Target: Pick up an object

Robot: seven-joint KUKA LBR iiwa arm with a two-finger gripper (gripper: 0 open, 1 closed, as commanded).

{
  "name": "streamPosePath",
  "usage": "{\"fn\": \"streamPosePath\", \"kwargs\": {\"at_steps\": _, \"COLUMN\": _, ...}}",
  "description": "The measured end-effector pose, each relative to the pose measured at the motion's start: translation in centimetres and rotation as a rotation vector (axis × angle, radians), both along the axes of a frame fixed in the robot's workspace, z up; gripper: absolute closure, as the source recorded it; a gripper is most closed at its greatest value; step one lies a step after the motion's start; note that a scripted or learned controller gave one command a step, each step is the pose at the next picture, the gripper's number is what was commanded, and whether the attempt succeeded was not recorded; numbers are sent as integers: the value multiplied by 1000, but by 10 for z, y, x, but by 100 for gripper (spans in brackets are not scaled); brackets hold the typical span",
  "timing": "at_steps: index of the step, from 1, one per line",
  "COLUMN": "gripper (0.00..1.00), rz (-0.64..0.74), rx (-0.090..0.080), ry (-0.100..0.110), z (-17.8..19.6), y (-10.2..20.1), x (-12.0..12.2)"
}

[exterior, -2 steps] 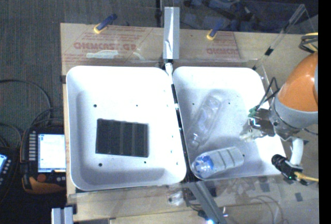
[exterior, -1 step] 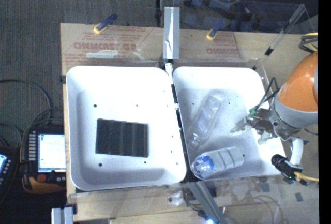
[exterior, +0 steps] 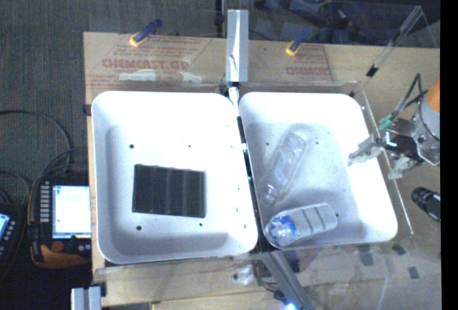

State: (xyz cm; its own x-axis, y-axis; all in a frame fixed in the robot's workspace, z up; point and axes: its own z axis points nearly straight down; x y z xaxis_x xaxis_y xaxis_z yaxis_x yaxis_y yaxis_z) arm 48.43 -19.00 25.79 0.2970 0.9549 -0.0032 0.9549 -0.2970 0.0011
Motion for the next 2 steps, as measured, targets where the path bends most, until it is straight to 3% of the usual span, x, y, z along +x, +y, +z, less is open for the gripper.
{"fn": "streamPosePath", "kwargs": {"at_steps": 1, "gripper": 0, "rz": 23, "rx": 4, "ry": 2, "z": -42, "y": 62, "x": 1}}
{"fn": "streamPosePath", "kwargs": {"at_steps": 2, "gripper": 0, "rz": 34, "rx": 4, "ry": 3, "z": -71, "y": 63, "x": -1}}
